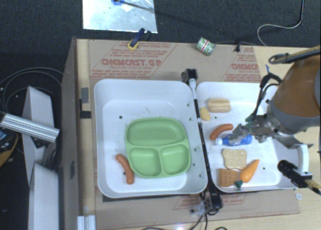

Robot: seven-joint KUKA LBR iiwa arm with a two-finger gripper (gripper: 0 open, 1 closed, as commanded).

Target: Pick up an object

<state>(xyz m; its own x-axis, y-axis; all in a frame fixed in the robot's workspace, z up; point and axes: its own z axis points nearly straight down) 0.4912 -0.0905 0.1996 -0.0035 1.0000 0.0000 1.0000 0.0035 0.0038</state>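
Several toy foods are spread over the right bin (251,94): a bread roll (218,105), a red sausage (220,131), a blue object (231,139), a slice of toast (234,158), a cracker (227,177) and a carrot (248,170). Nothing is seen lifted clear of the bin floor, so the pick is judged not yet made. The gripper (244,132) is lowered over the blue object, just beside the sausage; whether the jaws are parted or closed cannot be told. In the left bin (108,101), a green divided tray (156,146) and a second sausage (125,168) are left untouched. Closing and lifting are judged to remain.
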